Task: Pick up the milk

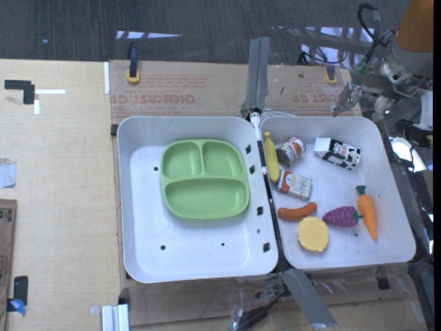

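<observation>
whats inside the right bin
The right bin holds the milk, a can, banana, small carton, sausage, grapes, carrot and a yellow disc. Nothing is stacked or visibly hidden.

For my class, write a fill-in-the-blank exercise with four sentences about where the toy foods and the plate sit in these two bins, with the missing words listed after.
1. The green divided plate lies in the ____ bin.
2. The milk carton, patterned black and white, lies in the ____ bin.
3. The purple grapes lie right beside the orange ____.
4. The yellow banana lies along that bin's ____ wall.

Missing words: left; right; carrot; left
</observation>
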Robot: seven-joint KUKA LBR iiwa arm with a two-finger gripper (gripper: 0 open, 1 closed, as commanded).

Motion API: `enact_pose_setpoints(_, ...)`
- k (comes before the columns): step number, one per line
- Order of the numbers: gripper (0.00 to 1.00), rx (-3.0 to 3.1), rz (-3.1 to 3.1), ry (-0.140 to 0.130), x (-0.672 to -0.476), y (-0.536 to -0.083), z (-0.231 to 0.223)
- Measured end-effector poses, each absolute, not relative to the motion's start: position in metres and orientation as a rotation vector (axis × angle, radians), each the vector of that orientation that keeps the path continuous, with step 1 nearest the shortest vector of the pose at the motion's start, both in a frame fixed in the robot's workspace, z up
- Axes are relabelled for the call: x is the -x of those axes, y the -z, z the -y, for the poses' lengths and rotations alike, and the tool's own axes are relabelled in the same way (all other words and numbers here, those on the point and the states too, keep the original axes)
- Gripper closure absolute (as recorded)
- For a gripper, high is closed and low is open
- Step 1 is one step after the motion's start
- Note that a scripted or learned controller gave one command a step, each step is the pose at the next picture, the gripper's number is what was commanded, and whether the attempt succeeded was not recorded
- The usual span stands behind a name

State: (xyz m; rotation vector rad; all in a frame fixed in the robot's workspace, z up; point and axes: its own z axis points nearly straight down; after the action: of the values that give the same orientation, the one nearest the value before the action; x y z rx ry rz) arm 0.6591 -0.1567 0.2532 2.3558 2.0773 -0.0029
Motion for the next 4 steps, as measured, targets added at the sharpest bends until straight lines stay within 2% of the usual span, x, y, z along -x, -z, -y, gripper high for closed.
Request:
enact_pose_setpoints(1,0.0,-2.304,-2.137,0.004,-0.658,-0.193,0.212)
enact_pose_setpoints(2,0.0,-2.186,-2.232,-0.022,-0.639,-0.115,0.214)
enact_pose_setpoints(3,0.0,-2.123,-2.302,-0.027,-0.646,-0.107,0.215)
enact_pose_setpoints(4,0.0,-2.035,-2.363,-0.033,-0.635,-0.108,0.215)
